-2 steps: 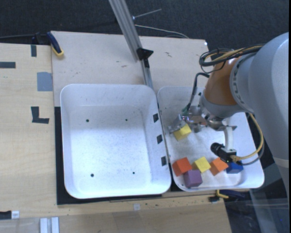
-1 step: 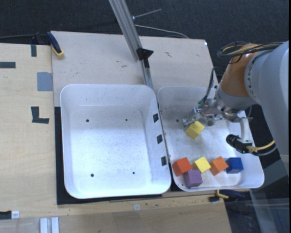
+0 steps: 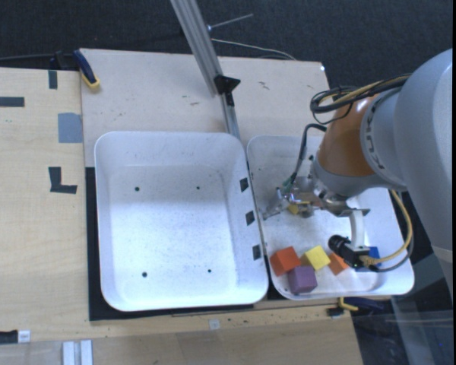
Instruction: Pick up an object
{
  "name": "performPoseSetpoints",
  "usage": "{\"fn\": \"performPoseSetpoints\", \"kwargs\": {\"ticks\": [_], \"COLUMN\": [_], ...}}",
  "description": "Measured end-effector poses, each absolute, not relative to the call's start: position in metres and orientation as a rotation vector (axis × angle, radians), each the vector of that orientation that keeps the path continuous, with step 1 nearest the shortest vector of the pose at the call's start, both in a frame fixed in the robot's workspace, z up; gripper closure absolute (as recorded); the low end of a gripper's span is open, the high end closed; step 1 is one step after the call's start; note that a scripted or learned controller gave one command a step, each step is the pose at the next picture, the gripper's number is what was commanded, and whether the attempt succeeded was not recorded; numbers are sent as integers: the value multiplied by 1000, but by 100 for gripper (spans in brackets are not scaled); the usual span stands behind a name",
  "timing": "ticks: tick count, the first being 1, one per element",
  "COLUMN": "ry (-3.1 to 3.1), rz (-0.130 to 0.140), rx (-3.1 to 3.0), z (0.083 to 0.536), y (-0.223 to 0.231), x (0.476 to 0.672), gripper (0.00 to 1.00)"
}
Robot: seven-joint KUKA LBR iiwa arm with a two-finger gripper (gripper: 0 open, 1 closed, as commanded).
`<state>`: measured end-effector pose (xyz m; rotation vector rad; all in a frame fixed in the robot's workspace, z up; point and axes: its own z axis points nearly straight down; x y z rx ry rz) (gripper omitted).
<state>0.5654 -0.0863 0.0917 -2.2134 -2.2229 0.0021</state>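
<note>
We see grey arm with orange band (image 3: 342,147) reaching from right over right shallow white plastic bin (image 3: 270,154). Two-finger gripper (image 3: 289,204) sits low over bin's middle, near left wall; small yellowish item appears at fingertips, too blurred for us to identify. Finger state: we cannot tell. Candidate objects cluster at bin's near end: orange cube (image 3: 284,260), yellow cube (image 3: 317,258), purple cube (image 3: 302,280), small orange block (image 3: 337,264), blue block (image 3: 372,254). Left shallow white plastic bin (image 3: 106,204) beside it.

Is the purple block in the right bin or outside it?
In. The purple block lies on the right bin's floor near its front rim, beside the orange and yellow blocks.
</note>
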Motion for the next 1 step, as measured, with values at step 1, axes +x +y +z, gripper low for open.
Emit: {"fn": "performPoseSetpoints", "kwargs": {"ticks": [1], "ry": [-2226], "rz": [-1], "rx": [-2220], "z": [92], "y": [-109], "x": [612], "gripper": [0]}}
